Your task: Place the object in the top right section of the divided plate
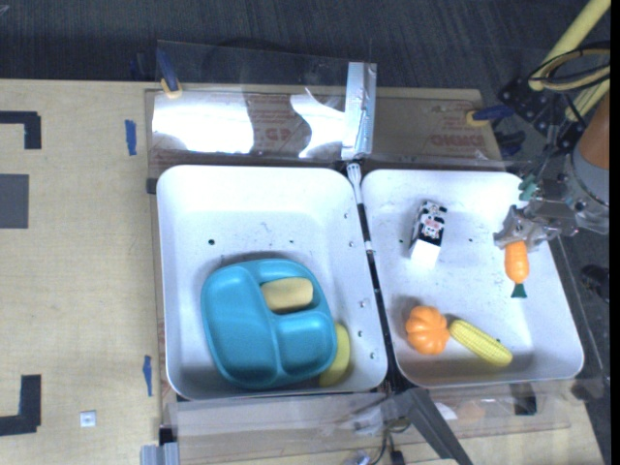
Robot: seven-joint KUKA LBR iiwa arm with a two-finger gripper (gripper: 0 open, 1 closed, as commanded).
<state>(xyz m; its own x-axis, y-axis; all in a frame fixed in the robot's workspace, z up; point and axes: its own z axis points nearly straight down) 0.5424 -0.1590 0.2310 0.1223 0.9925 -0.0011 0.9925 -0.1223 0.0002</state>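
A blue divided plate [257,327] lies in the left bin [194,211]. Its top right section holds a pale yellow, bread-like piece [289,294]. My gripper [524,232] is over the right side of the right bin [475,201]. It is shut on the top end of an orange toy carrot [518,263]. The carrot hangs straight down from the fingers, green tip lowest.
The right bin also holds a small black-and-white cow figure [427,231], an orange pumpkin [426,329] and a yellow corn cob [480,342]. A yellow round thing [340,354] peeks out beside the plate's lower right edge. A clear plastic sheet [262,114] stands behind the left bin.
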